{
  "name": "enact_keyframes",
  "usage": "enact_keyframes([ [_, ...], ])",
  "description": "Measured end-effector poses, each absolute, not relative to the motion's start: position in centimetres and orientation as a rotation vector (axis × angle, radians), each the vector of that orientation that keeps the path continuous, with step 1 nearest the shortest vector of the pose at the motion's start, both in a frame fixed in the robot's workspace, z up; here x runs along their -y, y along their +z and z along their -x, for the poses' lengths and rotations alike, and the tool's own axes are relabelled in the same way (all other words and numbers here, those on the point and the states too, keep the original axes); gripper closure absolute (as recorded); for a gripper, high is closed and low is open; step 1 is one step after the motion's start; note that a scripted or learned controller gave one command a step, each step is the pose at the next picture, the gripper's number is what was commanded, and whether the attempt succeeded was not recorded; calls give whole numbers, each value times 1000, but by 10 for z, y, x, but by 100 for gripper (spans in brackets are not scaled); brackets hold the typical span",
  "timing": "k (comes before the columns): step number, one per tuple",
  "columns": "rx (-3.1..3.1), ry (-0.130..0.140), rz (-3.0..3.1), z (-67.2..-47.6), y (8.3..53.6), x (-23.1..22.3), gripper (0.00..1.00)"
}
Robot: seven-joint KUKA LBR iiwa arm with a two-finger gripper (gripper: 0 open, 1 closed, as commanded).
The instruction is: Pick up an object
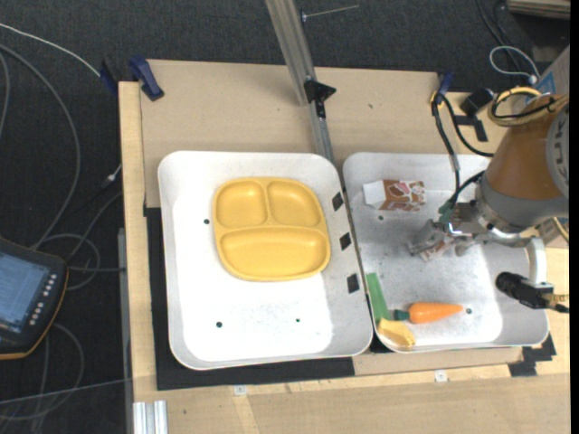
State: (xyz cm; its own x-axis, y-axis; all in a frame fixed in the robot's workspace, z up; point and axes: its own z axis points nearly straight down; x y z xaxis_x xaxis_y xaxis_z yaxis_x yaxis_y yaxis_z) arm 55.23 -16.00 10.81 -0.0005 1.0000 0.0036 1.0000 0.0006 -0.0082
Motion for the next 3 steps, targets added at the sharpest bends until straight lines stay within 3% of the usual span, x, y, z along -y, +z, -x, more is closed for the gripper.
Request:
enact_keyframes([
  [1,2218,3,2217,-552,91,159,0],
  [2,2220,-2,2219,-553,104,159,100],
  [3,2227,-6,2225,-547,164,159,100],
])
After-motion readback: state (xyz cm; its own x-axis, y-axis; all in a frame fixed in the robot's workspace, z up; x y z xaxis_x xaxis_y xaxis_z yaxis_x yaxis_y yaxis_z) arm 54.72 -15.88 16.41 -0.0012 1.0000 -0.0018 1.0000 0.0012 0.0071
